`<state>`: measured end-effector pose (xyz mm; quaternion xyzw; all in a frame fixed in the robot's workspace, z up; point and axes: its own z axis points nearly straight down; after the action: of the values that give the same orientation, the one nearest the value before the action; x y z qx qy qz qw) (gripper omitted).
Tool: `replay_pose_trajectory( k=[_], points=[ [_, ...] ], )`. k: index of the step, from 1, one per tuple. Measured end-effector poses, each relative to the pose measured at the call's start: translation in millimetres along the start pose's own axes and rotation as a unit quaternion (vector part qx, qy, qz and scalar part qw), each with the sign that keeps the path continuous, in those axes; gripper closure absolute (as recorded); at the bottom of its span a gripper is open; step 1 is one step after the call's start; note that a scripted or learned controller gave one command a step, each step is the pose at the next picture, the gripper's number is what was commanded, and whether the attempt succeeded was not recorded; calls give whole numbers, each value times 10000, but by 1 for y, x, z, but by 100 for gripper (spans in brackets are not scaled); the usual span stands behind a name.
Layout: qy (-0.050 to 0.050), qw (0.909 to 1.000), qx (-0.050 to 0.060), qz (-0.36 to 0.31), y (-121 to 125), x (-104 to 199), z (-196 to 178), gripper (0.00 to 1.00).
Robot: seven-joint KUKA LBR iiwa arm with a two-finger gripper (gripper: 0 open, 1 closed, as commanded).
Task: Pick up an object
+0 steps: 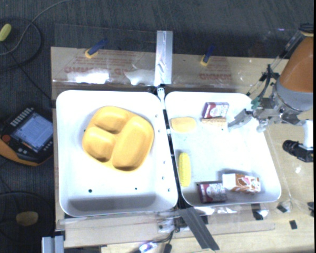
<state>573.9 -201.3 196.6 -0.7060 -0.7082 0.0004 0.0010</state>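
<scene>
My gripper (250, 122) hangs over the upper right part of the right bin (263, 157). Its fingers stand open, and only bare bin floor lies between them. Just to its left lies a small red and white box (215, 111). A pale yellow bun (183, 124) rests near the bin's upper left corner, with a yellow corn cob (184, 168) lying along the left wall. Near the front edge, a dark red box (211, 192) sits beside a white and orange carton (242, 183).
A big yellow bread-shaped object (117, 137) sits in the middle of the left bin (73, 183). The arm's orange band (300, 67) stands at the right edge. A handheld pendant (26, 136) lies on the floor at the left.
</scene>
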Motion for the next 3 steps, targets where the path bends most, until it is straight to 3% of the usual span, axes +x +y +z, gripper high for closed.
replay_pose_trajectory(
  k=[1,2,3],
  points=[
    [-3,10000,-3,-80,-39,4,100,0],
    [-31,9998,-52,-177,68,19,108,0],
    [-23,10000,-33,46,67,23,107,0]
  ],
)
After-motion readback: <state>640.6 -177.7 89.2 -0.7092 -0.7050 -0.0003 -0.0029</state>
